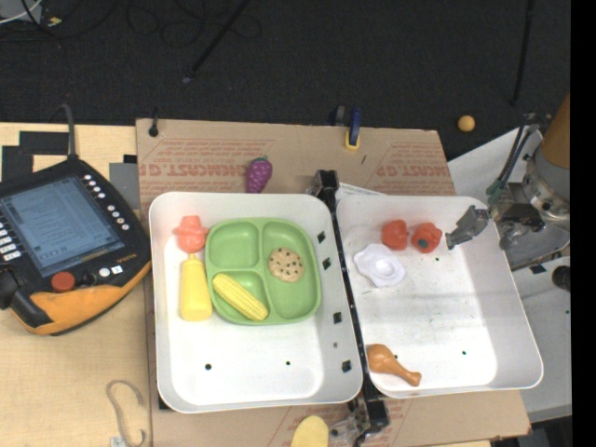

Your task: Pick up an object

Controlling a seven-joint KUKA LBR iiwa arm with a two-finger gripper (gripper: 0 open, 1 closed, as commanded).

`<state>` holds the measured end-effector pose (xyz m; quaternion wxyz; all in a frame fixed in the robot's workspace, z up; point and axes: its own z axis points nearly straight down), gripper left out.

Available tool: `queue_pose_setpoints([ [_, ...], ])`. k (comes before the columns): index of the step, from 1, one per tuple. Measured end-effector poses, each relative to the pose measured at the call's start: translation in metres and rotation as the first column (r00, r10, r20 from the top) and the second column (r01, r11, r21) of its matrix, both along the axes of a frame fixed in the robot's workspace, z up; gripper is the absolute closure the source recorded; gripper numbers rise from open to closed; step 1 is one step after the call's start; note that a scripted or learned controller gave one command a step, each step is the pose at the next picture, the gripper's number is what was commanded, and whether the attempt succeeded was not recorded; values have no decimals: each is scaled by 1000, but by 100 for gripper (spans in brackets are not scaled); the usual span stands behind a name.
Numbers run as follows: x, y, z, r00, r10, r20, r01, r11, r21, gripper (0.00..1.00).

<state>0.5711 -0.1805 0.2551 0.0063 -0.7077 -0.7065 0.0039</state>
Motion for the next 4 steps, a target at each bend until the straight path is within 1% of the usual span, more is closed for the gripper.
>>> queue_pose_setpoints([
  [1,2,0,7,1000,2,12,-2,1000,-2,0],
  [2,1,3,-57,1000,4,8,-4,1000,-1,0],
  [3,4,12,-112,1000,1,8,-1,1000,-1,0],
  [4,3,15,-165,1000,4,8,-4,1000,-1,0],
])
